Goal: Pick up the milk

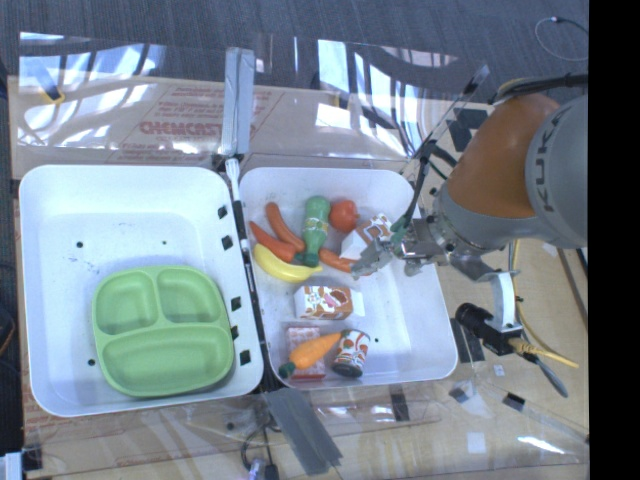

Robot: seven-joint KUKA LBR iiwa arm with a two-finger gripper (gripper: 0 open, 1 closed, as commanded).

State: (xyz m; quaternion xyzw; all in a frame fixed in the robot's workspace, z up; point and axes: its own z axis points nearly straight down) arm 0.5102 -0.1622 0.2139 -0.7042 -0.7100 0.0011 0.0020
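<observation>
The milk (323,302) is a small white carton with brown and orange print. It lies on its side in the middle of the right bin (420,338). My gripper (372,256) hovers over the right bin, up and to the right of the carton and apart from it. Just above the gripper sits a small red-and-white pack (376,228), and an orange carrot tip (338,262) lies right beside it. Nothing shows held in the gripper. The grey arm with its orange band (500,168) reaches in from the right.
The right bin also holds two carrots (275,233), a banana (280,266), a green bottle (316,226), a tomato (343,214), a carrot on a pack (312,352) and a small can (351,353). A green divided plate (163,330) lies in the left bin (60,218).
</observation>
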